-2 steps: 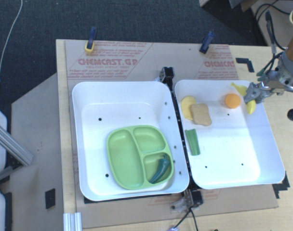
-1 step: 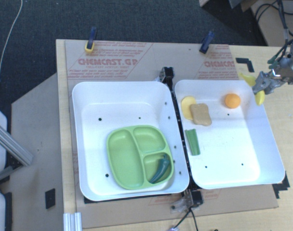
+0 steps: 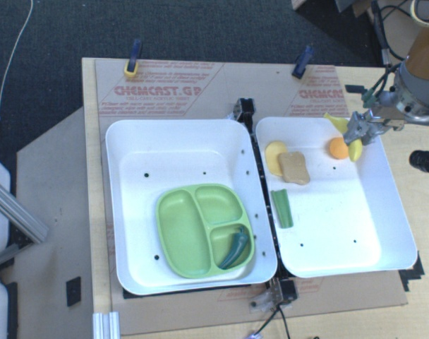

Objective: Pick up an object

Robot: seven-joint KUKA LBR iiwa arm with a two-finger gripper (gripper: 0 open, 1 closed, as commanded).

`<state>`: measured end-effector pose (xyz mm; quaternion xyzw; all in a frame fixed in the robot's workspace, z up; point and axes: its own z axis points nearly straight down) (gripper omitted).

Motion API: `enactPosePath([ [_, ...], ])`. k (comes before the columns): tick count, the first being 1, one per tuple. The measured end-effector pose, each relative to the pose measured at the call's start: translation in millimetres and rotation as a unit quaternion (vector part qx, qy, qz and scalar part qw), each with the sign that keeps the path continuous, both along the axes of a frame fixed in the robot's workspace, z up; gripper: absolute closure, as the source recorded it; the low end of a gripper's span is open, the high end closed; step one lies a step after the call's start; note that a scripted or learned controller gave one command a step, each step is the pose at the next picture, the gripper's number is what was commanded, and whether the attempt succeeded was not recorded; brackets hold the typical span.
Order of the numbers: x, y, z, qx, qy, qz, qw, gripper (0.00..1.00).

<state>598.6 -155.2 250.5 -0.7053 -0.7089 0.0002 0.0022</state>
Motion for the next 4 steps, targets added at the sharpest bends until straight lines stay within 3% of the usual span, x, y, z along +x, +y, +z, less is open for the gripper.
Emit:
enactPosePath([
  [2,-5.6,115.3,-17.2,0.0003,0.0,0.001,1.0,1.0],
  [4,-31.3,229.0,-8.7,-0.0002,0.0,0.001,1.0,1.0],
])
